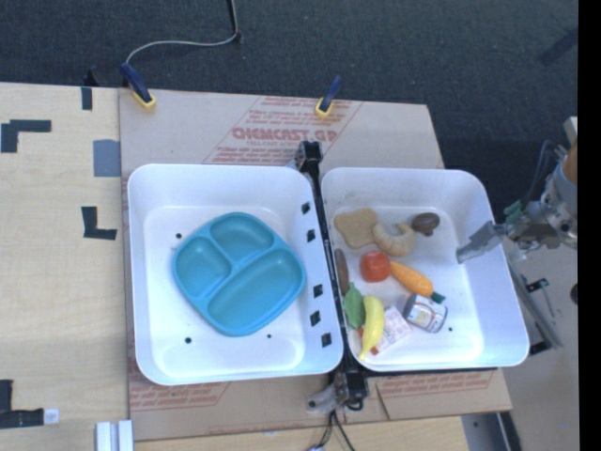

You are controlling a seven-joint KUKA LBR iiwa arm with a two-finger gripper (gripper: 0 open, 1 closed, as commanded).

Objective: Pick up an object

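The right bin [470, 188] holds several toy foods. A tan flat piece [355, 226] lies beside a beige curled piece [395, 240] and a dark brown lump [425, 223]. Below them sit a red tomato [375, 266], an orange carrot [411, 278], a green piece [353, 306], a yellow banana [373, 323], a small jar [424, 313] and a white packet [394, 331]. My gripper [474, 243] hangs at the bin's right rim, to the right of the carrot and apart from every object. Nothing is seen in its grasp.
The left bin [150, 188] holds a blue divided plate [238, 272]. A black divider [319, 252] with clips runs between the bins. Both bins rest on a cardboard sheet [225, 130] held by yellow clamps [139, 90]. The arm's body [554, 209] stands off the bench's right side.
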